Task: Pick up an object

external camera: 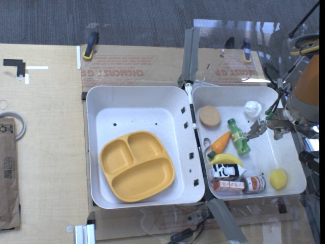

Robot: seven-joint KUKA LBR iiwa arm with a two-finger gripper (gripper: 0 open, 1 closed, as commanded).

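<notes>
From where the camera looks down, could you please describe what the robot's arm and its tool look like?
The arm enters from the right edge, showing an orange band and a grey body. Dark cables, with a yellow one among them, loop above it. The tool is a slim metallic grey piece of linked parts, narrowing toward its tip over the right bin.

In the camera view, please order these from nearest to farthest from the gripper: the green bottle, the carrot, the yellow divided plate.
Measured from the gripper, in the right bin:
1. Green bottle, just to the gripper's left in the view, same bin.
2. Carrot, further left, near the bin's left wall.
3. Yellow divided plate, in the left bin.
</notes>
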